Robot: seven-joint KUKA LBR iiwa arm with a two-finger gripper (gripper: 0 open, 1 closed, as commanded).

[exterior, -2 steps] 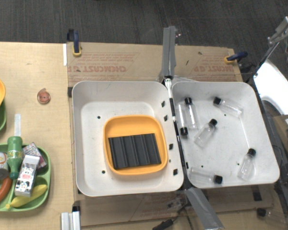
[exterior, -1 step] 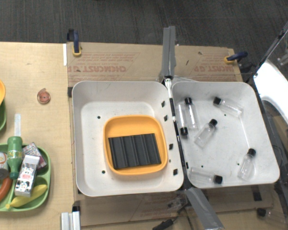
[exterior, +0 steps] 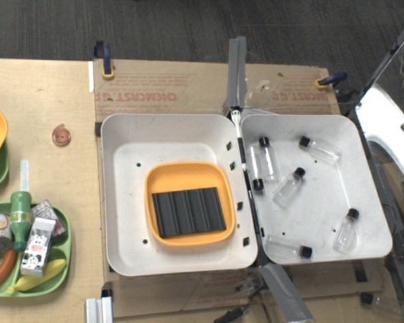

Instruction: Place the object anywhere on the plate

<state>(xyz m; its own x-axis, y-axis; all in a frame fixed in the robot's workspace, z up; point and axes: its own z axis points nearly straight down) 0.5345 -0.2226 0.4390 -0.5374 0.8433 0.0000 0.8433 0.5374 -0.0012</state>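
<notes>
Camera view, single frame, looking down on the worktop [exterior: 40, 99].

Left bin [exterior: 121, 147]: orange plate [exterior: 187, 169] sits near the middle of the floor. A dark ribbed rectangular slab [exterior: 188, 212] lies on the plate and covers most of its well.

Right bin [exterior: 363, 180]: six clear vials with black caps, all lying on their sides, none on the plate.
- Vial 1 [exterior: 264, 159], near the left wall, cap toward the far side.
- Vial 2 [exterior: 256, 168], just beside vial 1, cap toward the near side.
- Vial 3 [exterior: 318, 149], far right area, tilted.
- Vial 4 [exterior: 288, 188], about mid-floor, diagonal.
- Vial 5 [exterior: 345, 232], near right corner.
- Vial 6 [exterior: 289, 247], along the near wall.

Which vial is the task's object cannot be told; all are well apart from the plate, across the wall between the bins.

Claw state: cannot tell.

Left of the bins: green tray [exterior: 54, 274] holding toy food and a green bottle [exterior: 20, 217]. A blue clamp [exterior: 102, 54] grips the cardboard behind the left bin.
</notes>
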